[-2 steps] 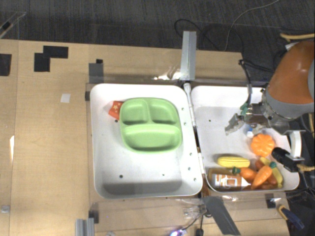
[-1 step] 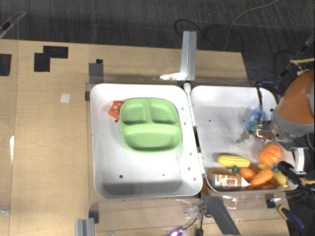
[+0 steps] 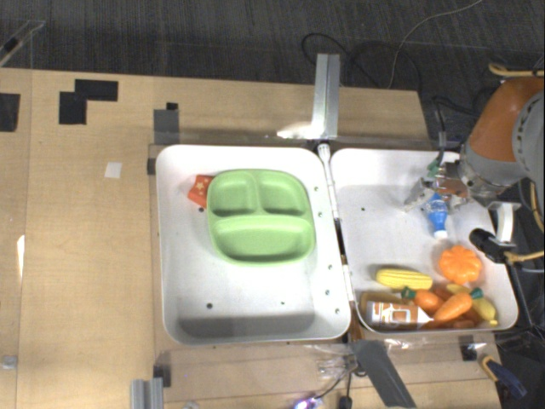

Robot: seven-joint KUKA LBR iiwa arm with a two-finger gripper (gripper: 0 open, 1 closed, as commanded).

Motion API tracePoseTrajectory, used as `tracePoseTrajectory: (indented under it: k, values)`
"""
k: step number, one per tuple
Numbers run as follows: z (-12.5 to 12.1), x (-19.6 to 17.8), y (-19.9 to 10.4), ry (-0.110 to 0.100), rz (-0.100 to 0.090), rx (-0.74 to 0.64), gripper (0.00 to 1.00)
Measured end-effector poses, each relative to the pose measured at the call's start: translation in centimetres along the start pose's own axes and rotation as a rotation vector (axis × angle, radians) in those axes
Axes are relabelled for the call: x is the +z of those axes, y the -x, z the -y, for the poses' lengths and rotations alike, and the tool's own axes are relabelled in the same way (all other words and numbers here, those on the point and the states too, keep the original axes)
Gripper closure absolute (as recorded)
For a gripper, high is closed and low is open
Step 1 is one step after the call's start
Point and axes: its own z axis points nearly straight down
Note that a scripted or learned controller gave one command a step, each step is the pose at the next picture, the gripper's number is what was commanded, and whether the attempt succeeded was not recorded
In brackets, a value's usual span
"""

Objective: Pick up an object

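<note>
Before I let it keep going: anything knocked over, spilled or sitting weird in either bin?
One oddity: a red item in the left bin lies partly tucked under the green divided plate's edge. In the right bin, the toy food is heaped in the near corner; nothing spilled.

One camera looks down at a slant from high above the bench [image 3: 77, 254]. Both bins sit mid-frame, the arm [image 3: 511, 130] right of them.

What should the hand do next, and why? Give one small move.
Probably lower the hand straight down onto the small blue-and-white object right beneath it. It hangs over the right bin's far side, directly above that object, which lies apart from the pumpkin, corn and carrots crowded along the near edge.
</note>
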Motion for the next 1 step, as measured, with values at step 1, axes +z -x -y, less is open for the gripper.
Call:
tracePoseTrajectory:
  k: [1]
  values:
    - [-0.30,-1.34,-0.17,0.008,0.001,-0.007,1.00]
